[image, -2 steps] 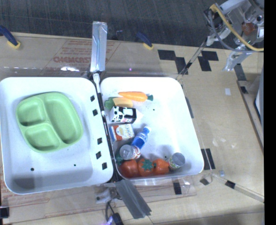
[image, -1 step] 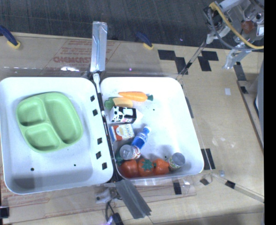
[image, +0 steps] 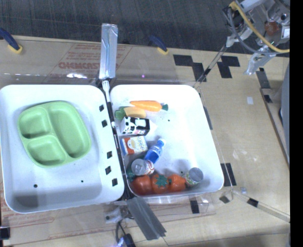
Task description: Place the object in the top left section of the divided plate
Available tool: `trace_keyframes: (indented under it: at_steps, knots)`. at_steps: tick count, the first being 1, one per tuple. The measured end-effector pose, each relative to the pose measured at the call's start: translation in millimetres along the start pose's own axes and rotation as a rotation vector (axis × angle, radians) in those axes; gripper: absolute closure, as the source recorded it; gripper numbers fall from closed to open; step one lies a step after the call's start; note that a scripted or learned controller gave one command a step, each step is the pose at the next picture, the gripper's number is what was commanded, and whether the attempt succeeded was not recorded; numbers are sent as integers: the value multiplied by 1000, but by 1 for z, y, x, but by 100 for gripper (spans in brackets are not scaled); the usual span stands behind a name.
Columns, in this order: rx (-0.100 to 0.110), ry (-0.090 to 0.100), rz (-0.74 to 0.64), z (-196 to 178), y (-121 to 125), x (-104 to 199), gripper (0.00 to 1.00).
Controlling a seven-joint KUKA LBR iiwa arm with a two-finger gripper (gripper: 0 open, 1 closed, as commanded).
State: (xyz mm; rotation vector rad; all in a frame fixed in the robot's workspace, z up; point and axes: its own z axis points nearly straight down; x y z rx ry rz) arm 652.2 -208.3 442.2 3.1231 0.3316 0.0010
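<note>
Left bin point(image: 7, 189) holds green divided plate point(image: 53, 133) — right bin point(image: 205, 138), groceries.

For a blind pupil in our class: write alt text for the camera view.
A green divided plate lies in the left white bin, nothing on it; the right white bin holds a carrot, a milk carton, a blue bottle and cans. The gripper is at upper right, outside both bins.

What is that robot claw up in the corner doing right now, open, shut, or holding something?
Gripper: cannot be told; it sits above the bench's far right corner, away from both white bins, with nothing visibly held.
</note>
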Motion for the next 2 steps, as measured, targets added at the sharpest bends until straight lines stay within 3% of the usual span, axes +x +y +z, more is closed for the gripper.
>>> trace_keyframes:
  at_steps: [2]
  knots:
    - [2, -4, 3, 1, 0, -2, 0]
